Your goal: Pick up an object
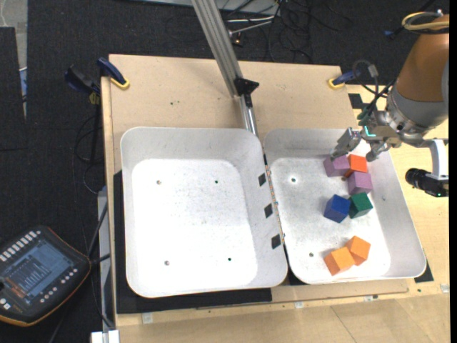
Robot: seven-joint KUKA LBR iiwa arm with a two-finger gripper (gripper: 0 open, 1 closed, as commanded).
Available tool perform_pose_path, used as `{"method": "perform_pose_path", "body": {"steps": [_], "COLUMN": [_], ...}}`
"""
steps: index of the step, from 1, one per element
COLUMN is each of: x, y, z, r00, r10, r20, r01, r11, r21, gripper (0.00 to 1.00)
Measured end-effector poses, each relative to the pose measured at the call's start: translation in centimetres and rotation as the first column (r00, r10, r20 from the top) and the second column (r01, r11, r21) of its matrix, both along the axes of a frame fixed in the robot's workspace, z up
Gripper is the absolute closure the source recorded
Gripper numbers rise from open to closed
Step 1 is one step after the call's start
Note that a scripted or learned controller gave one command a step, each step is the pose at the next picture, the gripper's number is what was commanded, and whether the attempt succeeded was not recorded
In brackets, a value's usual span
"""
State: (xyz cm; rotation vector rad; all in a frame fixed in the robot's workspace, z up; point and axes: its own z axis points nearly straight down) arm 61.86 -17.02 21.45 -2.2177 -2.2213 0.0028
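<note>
Fingers (343,147) of the gripper (359,147) spread apart straddle the far purple cube (335,165) and orange cube (358,164) in the right bin (400,263), apparently poised to grasp.

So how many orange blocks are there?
3: one orange block under the gripper, two touching at the right bin's front. The gripper may hide more.

white speckled bins (193,213) on a tan bench (178,84); purple (335,165), orange (340,260), blue (336,208) and green (361,204) blocks.
</note>
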Motion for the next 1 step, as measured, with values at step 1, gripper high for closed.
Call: {"method": "perform_pose_path", "body": {"steps": [1], "x": [0.09], "y": [0.01], "z": [0.21], "r00": [1.0], "r10": [0.002], "r20": [0.003], "r01": [-0.002], "r11": [1.0], "r21": [-0.001], "gripper": [0.0]}}
